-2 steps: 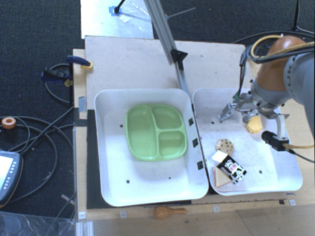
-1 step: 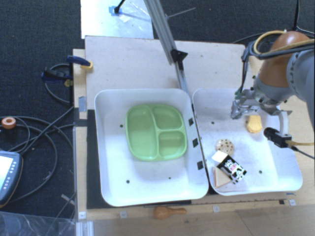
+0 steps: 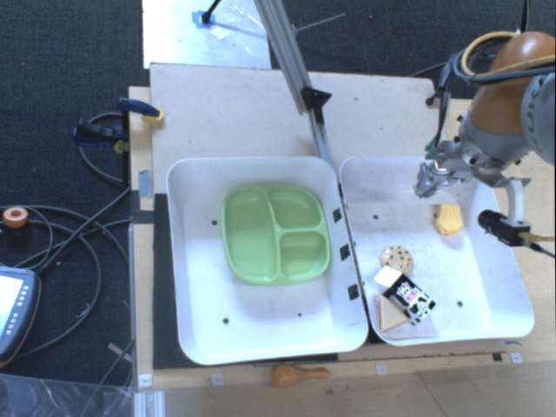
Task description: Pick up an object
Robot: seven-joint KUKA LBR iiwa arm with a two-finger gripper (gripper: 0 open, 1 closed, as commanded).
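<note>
In the right bin (image 3: 486, 320) lie a yellow-tan food piece (image 3: 448, 220), a round speckled cookie (image 3: 396, 257), a black-and-white patterned carton (image 3: 408, 296) and a tan wedge (image 3: 389, 313) under it. My gripper (image 3: 429, 184) hangs over the bin's upper part, just up and left of the yellow-tan piece, apart from it. Nothing shows between its fingers. The grey arm with its orange band (image 3: 521, 55) comes in from the upper right.
The left bin (image 3: 195, 320) holds a green divided plate (image 3: 276, 233). A slanted metal pole (image 3: 287, 46) crosses the bench above the bins. Cables and a blue clamp (image 3: 117, 129) lie at the left. A tan object (image 3: 300, 373) rests on the bench front.
</note>
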